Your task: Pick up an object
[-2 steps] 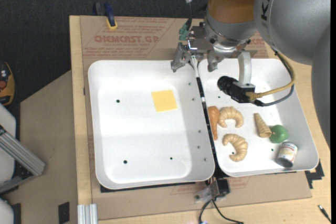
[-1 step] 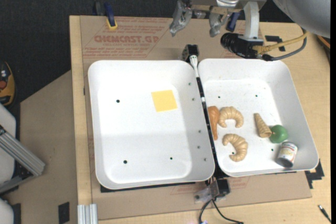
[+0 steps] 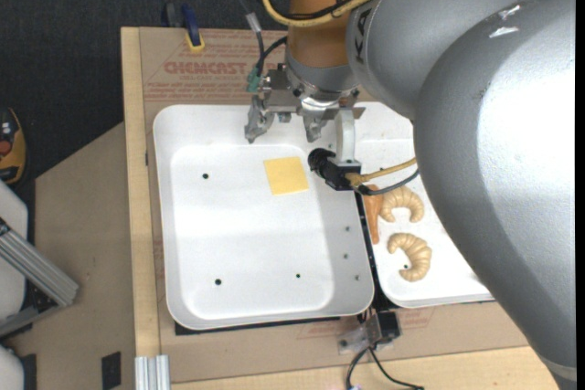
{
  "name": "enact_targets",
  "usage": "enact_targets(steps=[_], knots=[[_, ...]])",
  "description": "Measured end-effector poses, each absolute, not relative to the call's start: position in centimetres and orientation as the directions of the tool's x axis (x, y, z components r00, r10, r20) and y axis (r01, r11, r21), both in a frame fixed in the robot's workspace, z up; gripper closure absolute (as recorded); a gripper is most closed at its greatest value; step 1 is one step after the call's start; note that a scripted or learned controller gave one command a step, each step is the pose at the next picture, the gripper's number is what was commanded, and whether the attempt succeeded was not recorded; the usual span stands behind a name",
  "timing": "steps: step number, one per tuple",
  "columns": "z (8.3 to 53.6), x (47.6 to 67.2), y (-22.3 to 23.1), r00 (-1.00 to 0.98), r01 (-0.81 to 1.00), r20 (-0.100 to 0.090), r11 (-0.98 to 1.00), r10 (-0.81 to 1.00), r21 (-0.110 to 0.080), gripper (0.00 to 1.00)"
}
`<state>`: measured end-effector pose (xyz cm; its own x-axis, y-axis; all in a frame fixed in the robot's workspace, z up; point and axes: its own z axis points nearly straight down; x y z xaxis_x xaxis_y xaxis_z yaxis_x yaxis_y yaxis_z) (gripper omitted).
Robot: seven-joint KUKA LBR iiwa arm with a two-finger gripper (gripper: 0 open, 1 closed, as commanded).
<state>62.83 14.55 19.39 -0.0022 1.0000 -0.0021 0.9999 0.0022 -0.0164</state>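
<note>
Gripper [image 3: 281, 129] seen low over the left bin's [image 3: 196, 288] far edge, fingers spread, nothing pinched, yellow square [image 3: 286, 175] lying flat just below it, 2 croissants [image 3: 403, 204] [image 3: 412, 255] resting in the right bin [image 3: 439, 292].

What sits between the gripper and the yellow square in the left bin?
Nothing: in the camera view, bare white bin floor separates the gripper from the yellow square.

Right shallow white bin [image 3: 399, 291] mostly hidden under grey arm [image 3: 494, 123]; arm cut off at right edge; pincer [image 3: 285, 125] finger state unreadable.
</note>
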Motion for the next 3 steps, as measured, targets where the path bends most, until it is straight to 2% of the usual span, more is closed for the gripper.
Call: enact_targets(steps=[1, 2, 3], knots=[[27.9, 60.9, 19.3, -0.006, 1.000, 0.004, 0.006, 1.000, 0.007, 0.00], [38.0, 63.6, 21.9, -0.004, 1.000, 0.005, 0.004, 1.000, 0.014, 0.00], [38.3, 63.4, 21.9, -0.003, 1.000, 0.000, 0.003, 1.000, 0.004, 1.00]])
